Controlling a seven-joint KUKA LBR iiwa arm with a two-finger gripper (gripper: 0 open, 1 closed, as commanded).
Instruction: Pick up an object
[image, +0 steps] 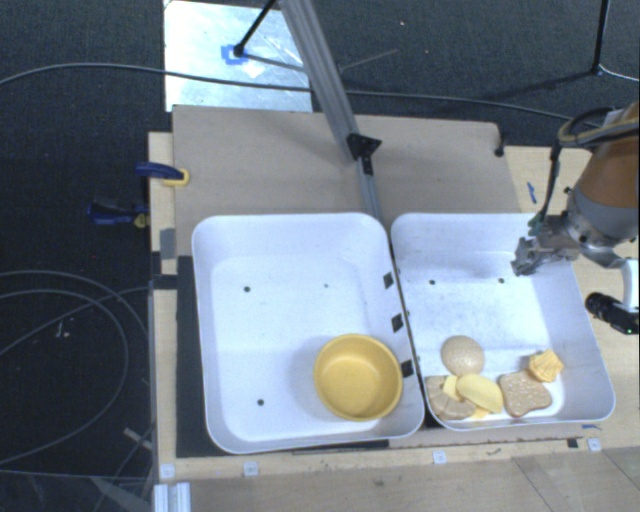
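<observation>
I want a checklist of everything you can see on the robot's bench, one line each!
Surface: tan bench bearing the left white bin and the right white bin side by side.
Job's things: yellow bowl in the left bin; pale round piece, banana-like piece, toast-shaped piece and small orange piece in the right bin.
Clutter: nothing seen.
Claw: claw over the right bin's far right edge, nothing seen in it.
Cables: black cables on the floor.
Surroundings: blue clamps, grey pole.
</observation>
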